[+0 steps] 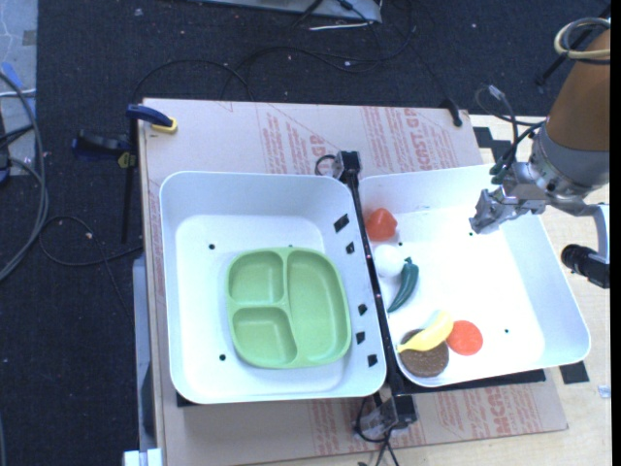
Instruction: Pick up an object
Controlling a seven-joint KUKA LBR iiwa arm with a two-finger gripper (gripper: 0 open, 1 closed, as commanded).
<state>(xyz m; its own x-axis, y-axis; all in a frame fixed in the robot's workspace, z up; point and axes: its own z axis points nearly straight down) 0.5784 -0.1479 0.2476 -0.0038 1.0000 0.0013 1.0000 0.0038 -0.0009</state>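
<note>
**Approach under way, nothing gripped**

While the gripper (485,214) hangs over the right bin's (543,260) upper edge, you cannot tell how its jaws stand. Your targets crowd the bin's left wall: orange ball (381,223), green pepper (405,283), banana (430,333). Next, descend leftward. Cardboard bench (408,129), dark floor.
</note>
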